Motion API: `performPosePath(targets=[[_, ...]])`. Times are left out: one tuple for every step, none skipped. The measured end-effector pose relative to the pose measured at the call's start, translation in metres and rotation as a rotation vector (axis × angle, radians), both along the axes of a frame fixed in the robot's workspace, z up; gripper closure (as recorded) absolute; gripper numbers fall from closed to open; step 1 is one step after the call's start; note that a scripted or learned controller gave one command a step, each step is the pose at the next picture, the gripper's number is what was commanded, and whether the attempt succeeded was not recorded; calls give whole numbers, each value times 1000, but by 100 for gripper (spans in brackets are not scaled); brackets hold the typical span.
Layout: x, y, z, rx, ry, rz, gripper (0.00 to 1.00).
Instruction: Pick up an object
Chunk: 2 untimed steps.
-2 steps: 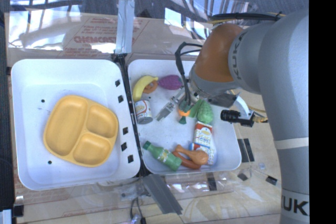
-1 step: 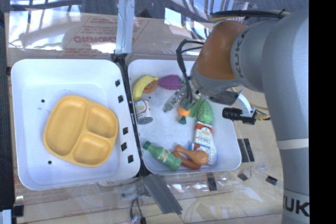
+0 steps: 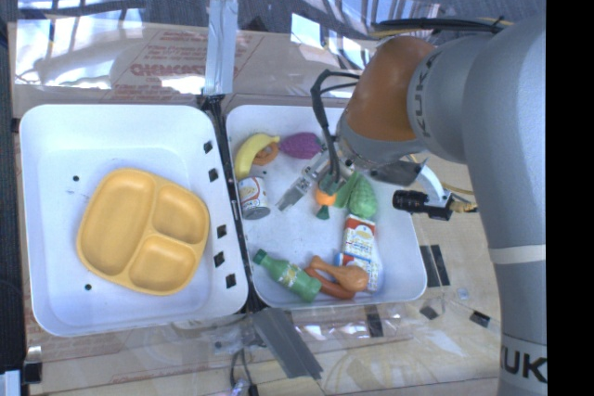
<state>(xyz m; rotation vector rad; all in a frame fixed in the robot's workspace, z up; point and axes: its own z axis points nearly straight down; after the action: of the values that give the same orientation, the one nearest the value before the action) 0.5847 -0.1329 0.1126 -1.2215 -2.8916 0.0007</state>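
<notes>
My gripper (image 3: 306,183) hangs low over the middle of the right bin (image 3: 404,241), under the arm's orange band. Just right of it lies a toy carrot (image 3: 325,196) with green leaves (image 3: 360,197), very close to the gripper tip. A yellow banana (image 3: 251,152) and a purple toy (image 3: 299,144) lie at the bin's far side. A small can (image 3: 251,198) stands left of the gripper. Along the near side lie a green bottle (image 3: 286,274), an orange drumstick (image 3: 340,276) and a white bottle (image 3: 360,249).
The left bin (image 3: 56,144) holds a yellow divided plate (image 3: 141,229). A black divider with clips (image 3: 225,199) runs between the bins. The arm's grey body covers the right bin's right rim and far right corner.
</notes>
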Motion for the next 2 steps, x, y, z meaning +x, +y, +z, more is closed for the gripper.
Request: performPosePath(targets=[[-24, -21, -21, 0, 0, -130, 0], [72, -24, -21, -1, -1, -328, 0]])
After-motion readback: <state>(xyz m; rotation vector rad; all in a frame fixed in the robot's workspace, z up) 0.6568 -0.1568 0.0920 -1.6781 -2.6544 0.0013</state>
